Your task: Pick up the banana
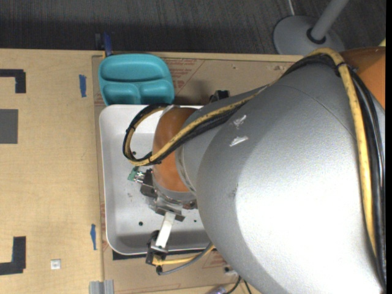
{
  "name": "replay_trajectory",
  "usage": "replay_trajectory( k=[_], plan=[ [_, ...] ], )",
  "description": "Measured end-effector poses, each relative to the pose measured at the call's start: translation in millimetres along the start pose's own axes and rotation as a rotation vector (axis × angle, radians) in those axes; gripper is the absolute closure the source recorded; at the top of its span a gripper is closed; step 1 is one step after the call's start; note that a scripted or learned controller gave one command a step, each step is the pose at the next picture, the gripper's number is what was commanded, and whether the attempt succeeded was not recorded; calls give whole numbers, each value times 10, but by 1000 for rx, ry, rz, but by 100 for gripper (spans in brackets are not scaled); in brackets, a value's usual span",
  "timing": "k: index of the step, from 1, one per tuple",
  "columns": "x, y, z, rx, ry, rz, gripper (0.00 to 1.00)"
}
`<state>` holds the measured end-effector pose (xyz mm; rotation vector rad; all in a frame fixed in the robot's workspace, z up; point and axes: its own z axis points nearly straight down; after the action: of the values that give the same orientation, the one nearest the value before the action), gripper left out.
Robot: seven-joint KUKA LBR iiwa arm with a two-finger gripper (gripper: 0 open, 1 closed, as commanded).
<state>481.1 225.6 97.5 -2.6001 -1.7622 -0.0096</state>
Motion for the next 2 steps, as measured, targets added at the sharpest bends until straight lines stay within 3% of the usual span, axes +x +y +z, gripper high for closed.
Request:
replay_trajectory(
  k=[2],
  plan=[
    [8, -2, -195, 1, 0, 0, 100]
  ],
)
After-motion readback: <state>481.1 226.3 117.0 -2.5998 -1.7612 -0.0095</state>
